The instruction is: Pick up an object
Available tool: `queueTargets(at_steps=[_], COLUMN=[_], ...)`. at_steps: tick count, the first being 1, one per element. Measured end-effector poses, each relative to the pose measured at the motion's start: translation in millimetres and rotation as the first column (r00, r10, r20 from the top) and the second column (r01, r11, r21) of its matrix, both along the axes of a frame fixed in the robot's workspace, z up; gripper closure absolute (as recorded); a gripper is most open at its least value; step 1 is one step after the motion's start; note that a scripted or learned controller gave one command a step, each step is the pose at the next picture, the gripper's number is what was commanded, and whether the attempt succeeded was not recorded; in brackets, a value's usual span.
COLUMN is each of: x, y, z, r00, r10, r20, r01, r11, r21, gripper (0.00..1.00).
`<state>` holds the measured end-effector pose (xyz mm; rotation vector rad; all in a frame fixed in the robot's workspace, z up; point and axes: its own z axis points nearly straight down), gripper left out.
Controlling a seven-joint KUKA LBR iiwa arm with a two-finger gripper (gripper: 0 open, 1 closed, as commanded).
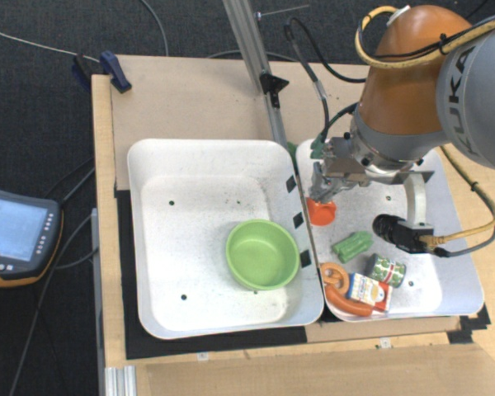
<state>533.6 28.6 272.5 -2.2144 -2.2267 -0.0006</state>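
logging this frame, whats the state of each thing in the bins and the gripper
green bowl: upright, alone in the left bin
orange object: in the right bin, directly under the gripper
green block: lying flat
small can: on its side
carton: lying on the orange ring
orange ring: flat, at the near edge
gripper: lowered over the orange object

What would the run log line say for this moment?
gripper over right bin | orange object at its tip | green bowl in left bin

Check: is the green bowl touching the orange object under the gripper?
Apart. The camera view shows the green bowl in the left bin and the orange object in the right bin, with both bins' rims between them.
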Motion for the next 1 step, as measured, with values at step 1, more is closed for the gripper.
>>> queueTargets(at_steps=[1], x=[-8.5], y=[57.7], z=[-5.1], r00=[1.0], r10=[0.0], r20=[0.0], r01=[0.0], r11=[1.0], r21=[0.0], gripper=[1.0])
